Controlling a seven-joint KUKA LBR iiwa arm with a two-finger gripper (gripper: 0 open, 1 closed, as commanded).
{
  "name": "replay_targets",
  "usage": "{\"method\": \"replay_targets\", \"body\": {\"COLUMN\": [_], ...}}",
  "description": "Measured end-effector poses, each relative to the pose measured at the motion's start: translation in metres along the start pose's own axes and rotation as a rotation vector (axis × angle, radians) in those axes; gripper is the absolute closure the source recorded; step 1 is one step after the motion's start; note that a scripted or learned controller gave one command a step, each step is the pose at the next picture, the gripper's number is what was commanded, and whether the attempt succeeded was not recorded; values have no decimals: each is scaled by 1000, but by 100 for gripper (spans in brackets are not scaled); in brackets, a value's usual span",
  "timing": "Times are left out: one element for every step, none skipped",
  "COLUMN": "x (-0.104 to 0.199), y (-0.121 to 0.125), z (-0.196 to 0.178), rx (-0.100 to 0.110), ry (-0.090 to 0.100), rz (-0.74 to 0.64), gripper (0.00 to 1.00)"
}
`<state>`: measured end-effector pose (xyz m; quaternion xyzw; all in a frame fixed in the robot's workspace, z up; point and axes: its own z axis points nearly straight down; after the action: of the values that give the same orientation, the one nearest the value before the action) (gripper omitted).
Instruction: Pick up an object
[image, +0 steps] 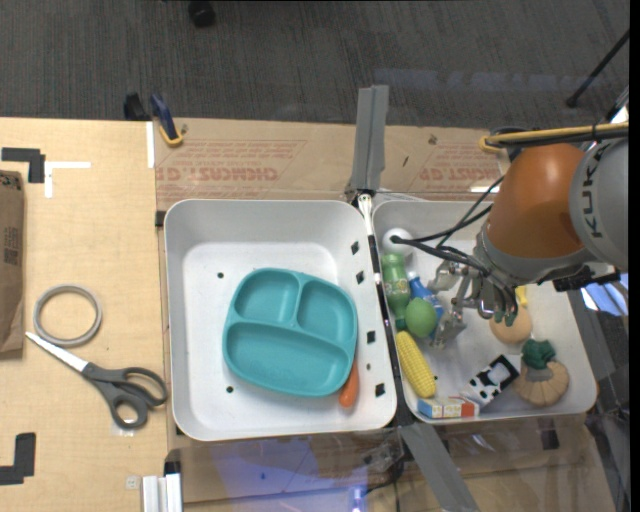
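Observation:
My gripper (450, 322) hangs low in the right bin (575, 330), under the arm's orange band (540, 205). Its tip is just right of a green ball (421, 317) and above a yellow corn cob (415, 363). A green bottle (396, 272) and a blue item (418, 292) lie along the bin's left wall. To the gripper's right a tan round object (510, 326) sits partly under the wrist. A tan piece with a green top (541, 373), a black and white item (494, 378) and a small box (448, 407) lie toward the bin's front.
The left bin (190, 300) holds a teal divided plate (290, 333) with an orange carrot (348, 388) at its front right corner. Scissors (105, 380) and a tape roll (67, 313) lie on the bench to the left. Cables run from the wrist.

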<state>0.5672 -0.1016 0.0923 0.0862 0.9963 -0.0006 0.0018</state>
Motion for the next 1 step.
{"method": "replay_targets", "body": {"x": [-10], "y": [-67], "z": [0], "rx": [-1], "ry": [0], "rz": [-136], "gripper": [0]}}
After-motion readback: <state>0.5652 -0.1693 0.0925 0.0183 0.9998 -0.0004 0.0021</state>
